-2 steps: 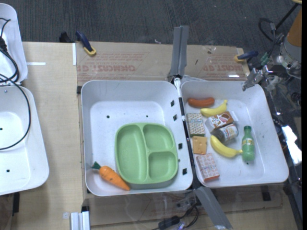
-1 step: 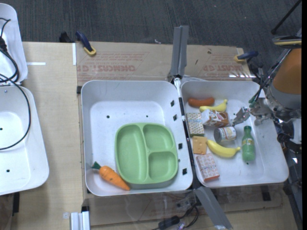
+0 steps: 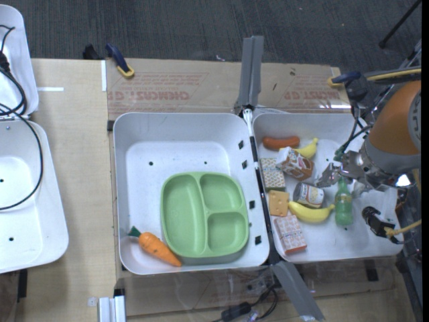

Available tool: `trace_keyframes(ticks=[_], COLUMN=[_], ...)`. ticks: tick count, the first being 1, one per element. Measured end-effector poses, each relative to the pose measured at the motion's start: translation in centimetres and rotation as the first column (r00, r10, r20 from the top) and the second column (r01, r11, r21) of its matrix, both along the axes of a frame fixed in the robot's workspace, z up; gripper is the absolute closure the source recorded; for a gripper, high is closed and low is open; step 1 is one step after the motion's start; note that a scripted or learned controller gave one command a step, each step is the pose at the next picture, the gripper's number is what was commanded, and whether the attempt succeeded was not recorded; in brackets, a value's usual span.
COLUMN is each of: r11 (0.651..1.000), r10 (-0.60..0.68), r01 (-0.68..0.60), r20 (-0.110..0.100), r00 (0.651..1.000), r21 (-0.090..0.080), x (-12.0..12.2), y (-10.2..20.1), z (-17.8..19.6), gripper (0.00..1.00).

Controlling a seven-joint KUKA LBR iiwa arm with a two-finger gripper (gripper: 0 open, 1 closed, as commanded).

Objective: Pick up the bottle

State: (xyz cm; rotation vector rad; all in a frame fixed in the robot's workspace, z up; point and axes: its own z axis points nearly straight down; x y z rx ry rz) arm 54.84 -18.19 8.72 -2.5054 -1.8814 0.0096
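The green bottle (image 3: 344,205) lies in the right bin (image 3: 375,243), right of the middle, with its cap toward the back. My gripper (image 3: 344,180) hangs over the bottle's cap end, below the grey wrist and orange band (image 3: 401,119) coming in from the right. One grey finger (image 3: 330,176) shows left of the cap and the other sits to its right. The gripper is open, and the bottle's neck sits in the gap between the two. The bottle rests on the bin floor.
A yellow banana (image 3: 312,211) and a small can (image 3: 310,194) lie just left of the bottle. Further left are a red-and-white box (image 3: 289,233), a cheese wedge (image 3: 278,202), a brown packet (image 3: 296,163) and a sausage (image 3: 281,141). The left bin holds a green divided plate (image 3: 204,213) and a carrot (image 3: 157,245).
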Motion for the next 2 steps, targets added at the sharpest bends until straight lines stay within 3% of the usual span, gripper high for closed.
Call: trace_keyframes(ticks=[1, 2], r11=[1.0, 0.994], r10=[-0.002, 0.106], r01=[0.002, -0.106], r20=[-0.008, -0.001], r00=[1.0, 0.994], r21=[0.0, 0.001], x=[-0.2, -4.4], y=[-0.1, 2.3], z=[0.5, 1.0], gripper=[1.0, 1.0])
